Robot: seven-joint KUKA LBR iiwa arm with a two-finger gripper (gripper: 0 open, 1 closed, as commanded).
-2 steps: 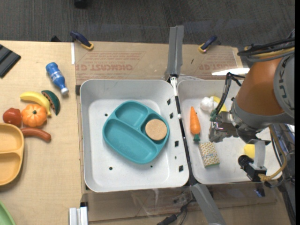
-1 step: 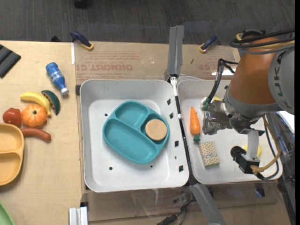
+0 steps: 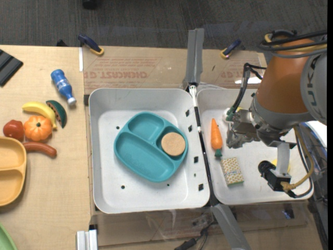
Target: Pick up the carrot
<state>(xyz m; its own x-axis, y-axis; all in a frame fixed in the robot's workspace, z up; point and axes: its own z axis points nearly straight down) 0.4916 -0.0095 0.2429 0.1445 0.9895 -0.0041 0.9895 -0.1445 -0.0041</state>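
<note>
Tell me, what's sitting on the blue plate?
A round tan cookie-like disc lies on the teal divided plate, in its right-hand compartment. The other compartments show bare teal. Whatever is beneath the disc is covered.

the arm has a wide, rounded orange band with a smooth, slightly glossy surface, and a light grey shell beside it carrying part of a dark printed letter. black cables loop along the band's side and over its top. below the band sits a darker grey metal wrist block with small fittings. the gripper is dull grey metal, blocky and angular. a pale grey bracket hangs lower down, ending in a black fitting with a thin yellowish hose.
</note>
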